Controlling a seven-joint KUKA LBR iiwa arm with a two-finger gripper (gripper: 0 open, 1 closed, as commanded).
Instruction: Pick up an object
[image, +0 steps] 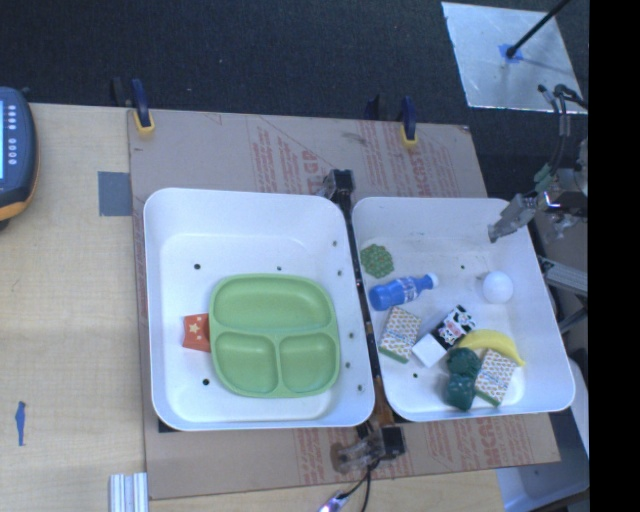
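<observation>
While the claw (508, 222) hangs over the upper right corner of the right bin (535, 395), we see nothing between its fingers; at this slant and size we cannot tell whether they stand apart or together. We note the candidate objects lying well below it in that bin: a green disc (377, 260), a blue bottle (401, 291) on its side, a white ball (497, 287), two patterned packets (401, 332), a black-and-white block (452, 326), a banana (492, 345) and a dark green toy (461, 377). The left bin (170, 300) holds a green divided plate (273, 335) with a small red block (196, 332) just beside it. We judge three risks. The lower cluster is crowded, with pieces touching, so a descent there may catch two things or push one aside. The ball may roll from a closing grip. The bottle, being round, may slip sideways.
</observation>
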